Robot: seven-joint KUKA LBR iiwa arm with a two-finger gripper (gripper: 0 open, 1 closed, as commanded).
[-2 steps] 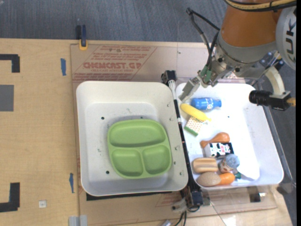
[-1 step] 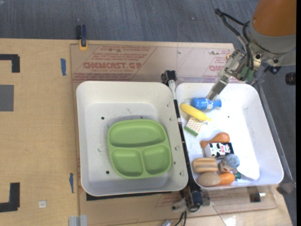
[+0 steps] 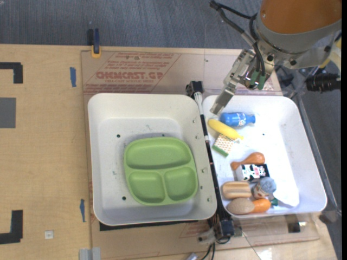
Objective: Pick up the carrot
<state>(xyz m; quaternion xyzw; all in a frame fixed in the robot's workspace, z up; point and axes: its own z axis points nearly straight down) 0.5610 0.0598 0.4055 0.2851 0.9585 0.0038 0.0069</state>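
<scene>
One green divided plate (image 3: 160,170) in the left bin (image 3: 103,112), one orange carrot (image 3: 261,205) in the right bin (image 3: 306,161), one gripper (image 3: 219,103) above a blue bottle (image 3: 237,119), empty, fingers' spread unclear.

Pretty plain setup: a light wooden table (image 3: 43,145) with a sheet of brown cardboard (image 3: 141,72) laid flat on it, red lettering printed across the top. There are bits of blue tape (image 3: 72,76) and black corner marks (image 3: 13,72) stuck on the wood, and dark grey-blue carpet floor (image 3: 108,7) runs along the far side under soft, even light.
</scene>
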